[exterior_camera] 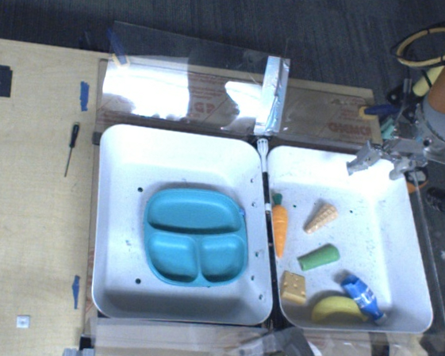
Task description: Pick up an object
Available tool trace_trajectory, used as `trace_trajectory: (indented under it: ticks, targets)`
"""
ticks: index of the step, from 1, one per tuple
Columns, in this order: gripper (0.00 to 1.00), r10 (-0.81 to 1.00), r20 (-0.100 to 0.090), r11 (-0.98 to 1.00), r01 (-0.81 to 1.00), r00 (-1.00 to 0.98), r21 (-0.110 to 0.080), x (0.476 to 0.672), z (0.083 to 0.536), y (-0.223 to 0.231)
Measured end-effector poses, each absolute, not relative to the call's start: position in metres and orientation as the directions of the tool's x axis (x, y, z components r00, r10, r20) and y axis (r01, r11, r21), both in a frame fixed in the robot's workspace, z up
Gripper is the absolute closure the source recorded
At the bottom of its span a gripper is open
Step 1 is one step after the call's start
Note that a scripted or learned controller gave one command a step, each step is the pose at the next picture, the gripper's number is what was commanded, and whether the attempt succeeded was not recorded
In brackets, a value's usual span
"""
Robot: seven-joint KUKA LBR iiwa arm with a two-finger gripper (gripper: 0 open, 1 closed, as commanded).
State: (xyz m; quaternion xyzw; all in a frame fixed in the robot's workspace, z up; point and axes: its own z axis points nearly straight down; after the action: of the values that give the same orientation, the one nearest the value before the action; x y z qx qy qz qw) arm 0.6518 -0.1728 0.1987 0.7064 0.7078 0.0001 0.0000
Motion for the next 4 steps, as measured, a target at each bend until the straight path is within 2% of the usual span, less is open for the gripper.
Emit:
trace_trajectory:
  ticks: [1, 2, 3, 4]
  targets:
    - [0.0, 1.0, -0.001, -0.019, 1.0, 0.019, 0.007, 0.625, 0.088, -0.141]
    - [0.0, 0.997, 0.0, 0.073, 0.997, -0.073, 0.003, 0.608, 0.087, -0.122]
    - [1.0, 0.997, -0.002, 0.072, 0.997, -0.072, 0.011, 0.611, 0.1, -0.123]
    - [0.0, 0.997, -0.002, 0.073, 0.997, -0.073, 0.009, 0.61, 0.099, -0.123]
